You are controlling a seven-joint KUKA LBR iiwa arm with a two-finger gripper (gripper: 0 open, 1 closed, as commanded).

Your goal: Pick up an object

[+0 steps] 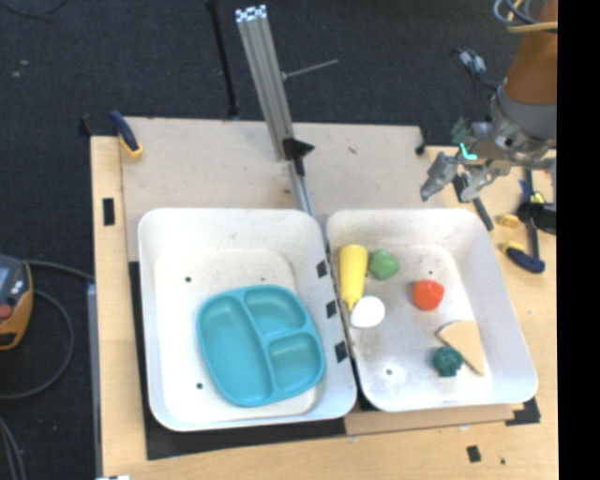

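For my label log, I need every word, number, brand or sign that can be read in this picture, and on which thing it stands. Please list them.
None can be read.
The checkered patch atop the metal post is a pattern, not text.
The blue tray and both white bins show no print.

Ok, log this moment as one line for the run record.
claw: open, above right bin's far edge, holding nothing | right bin: yellow piece, green ball, red ball | left bin: blue tray

Glossy turquoise plastic tray [261, 345]; matt white bins [169, 234]; wooden bench [216, 159].
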